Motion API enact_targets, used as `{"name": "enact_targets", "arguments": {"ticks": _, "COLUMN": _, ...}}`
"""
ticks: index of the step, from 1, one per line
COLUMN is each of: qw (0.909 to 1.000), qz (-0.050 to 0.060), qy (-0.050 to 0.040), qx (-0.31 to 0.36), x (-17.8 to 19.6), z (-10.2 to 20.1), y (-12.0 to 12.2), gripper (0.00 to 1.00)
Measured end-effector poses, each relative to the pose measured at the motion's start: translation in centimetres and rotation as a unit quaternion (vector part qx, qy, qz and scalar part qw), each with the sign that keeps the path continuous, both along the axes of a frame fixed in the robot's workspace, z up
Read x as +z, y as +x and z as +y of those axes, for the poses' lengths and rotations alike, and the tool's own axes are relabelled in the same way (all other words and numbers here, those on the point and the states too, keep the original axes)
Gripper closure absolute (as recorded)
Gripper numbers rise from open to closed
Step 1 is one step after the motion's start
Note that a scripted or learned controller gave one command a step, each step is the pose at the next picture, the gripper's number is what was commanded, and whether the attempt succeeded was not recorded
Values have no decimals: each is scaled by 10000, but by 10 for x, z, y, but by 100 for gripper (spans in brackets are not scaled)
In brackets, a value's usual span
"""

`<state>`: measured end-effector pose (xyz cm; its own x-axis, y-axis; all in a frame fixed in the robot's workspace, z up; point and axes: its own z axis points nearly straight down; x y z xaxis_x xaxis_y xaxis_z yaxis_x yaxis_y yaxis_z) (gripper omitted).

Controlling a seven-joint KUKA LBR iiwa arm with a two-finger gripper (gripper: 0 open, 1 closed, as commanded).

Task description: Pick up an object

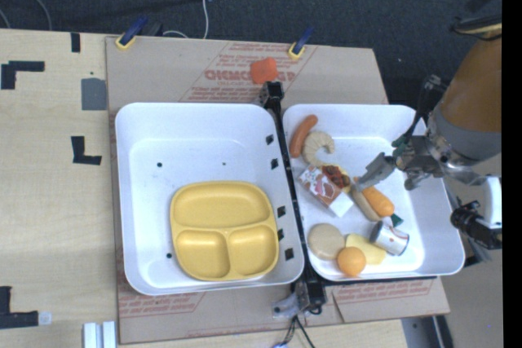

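The right white bin [424, 122] holds several toy foods: a red sausage [303, 134], a pale curled croissant [318, 144], a red and white packet [324, 182], an orange carrot [377, 200], a round beige cookie [326, 240], an orange ball [351, 261] on a yellow wedge [369, 248], and a small silver can [390, 239]. My gripper [396, 172] hangs over the right half of this bin, just above and right of the carrot. It is open, and nothing sits between its fingers.
The left white bin [139, 134] bears a yellow divided plate [222, 226]. An orange block [263, 71] lies on the cardboard behind the bins, near a black clip [272, 94] on the shared rim. The grey arm [477, 106] crosses the right bin's far right edge.
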<state>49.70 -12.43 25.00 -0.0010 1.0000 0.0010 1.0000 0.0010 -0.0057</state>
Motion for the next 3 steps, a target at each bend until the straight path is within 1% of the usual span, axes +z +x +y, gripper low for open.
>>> {"name": "enact_targets", "arguments": {"ticks": 1, "qw": 10000, "qz": 28, "qy": 11, "qx": 10, "x": -121, "z": 11, "y": 73, "gripper": 0}}
{"name": "enact_targets", "arguments": {"ticks": 2, "qw": 10000, "qz": -9, "qy": -1, "qx": 3, "x": -154, "z": 7, "y": 99, "gripper": 0}}
{"name": "enact_targets", "arguments": {"ticks": 3, "qw": 10000, "qz": -33, "qy": -14, "qx": -5, "x": -166, "z": 19, "y": 65, "gripper": 0}}
